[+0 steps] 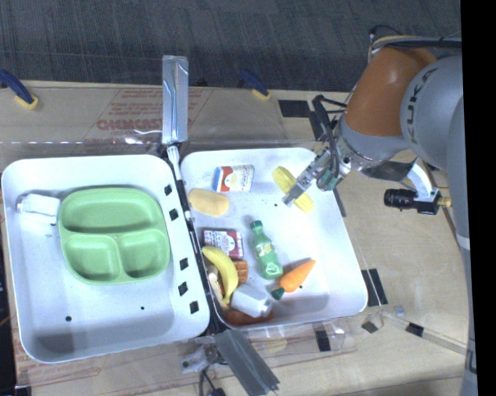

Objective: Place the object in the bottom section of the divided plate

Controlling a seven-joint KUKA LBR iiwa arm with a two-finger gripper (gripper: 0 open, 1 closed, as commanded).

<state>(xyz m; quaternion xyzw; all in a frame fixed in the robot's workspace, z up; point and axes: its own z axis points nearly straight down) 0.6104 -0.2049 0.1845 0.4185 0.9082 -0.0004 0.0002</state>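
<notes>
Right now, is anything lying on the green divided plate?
No, the green divided plate in the left bin has bare compartments.

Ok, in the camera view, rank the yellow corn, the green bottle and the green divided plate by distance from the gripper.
1. Yellow corn, at the gripper, right bin's upper right.
2. Green bottle, middle of the right bin.
3. Green divided plate, in the left bin.

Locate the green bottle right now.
The green bottle lies in the right bin, near its middle, between the dark carton and the carrot.
</notes>
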